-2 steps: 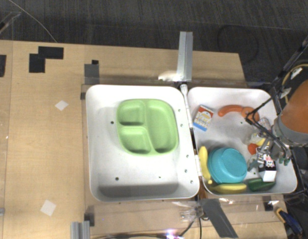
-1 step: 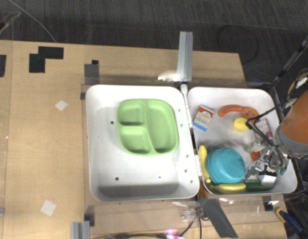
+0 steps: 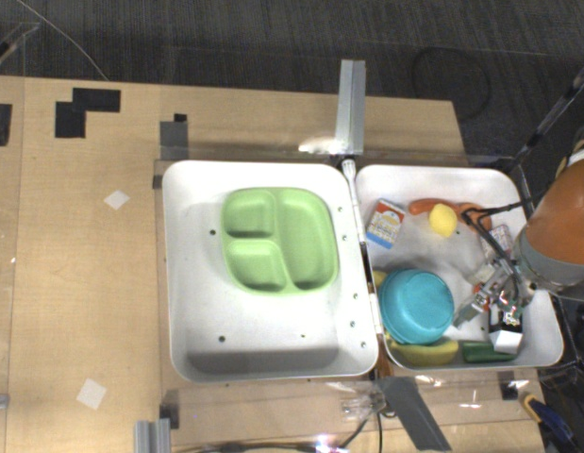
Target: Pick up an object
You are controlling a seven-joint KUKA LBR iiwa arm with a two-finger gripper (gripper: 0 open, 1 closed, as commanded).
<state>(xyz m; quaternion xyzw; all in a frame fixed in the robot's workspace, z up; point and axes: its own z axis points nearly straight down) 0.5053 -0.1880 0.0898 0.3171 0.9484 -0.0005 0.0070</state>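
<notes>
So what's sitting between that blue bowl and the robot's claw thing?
Bare white bin floor separates the blue bowl from the end effector, seen in the camera view.

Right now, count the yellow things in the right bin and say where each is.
2. A small yellow object lies near the far wall; another yellow item sits at the near edge, partly under the blue bowl. More may be hidden.

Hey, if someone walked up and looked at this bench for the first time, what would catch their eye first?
Probably the light green divided plastic tray, lying alone in the left white bin. Next, the clutter in the right white bin: a turquoise round bowl near its front, a small yellow lemon-like object toward the back, and the gripper of the grey and orange arm reaching in from the right.
</notes>
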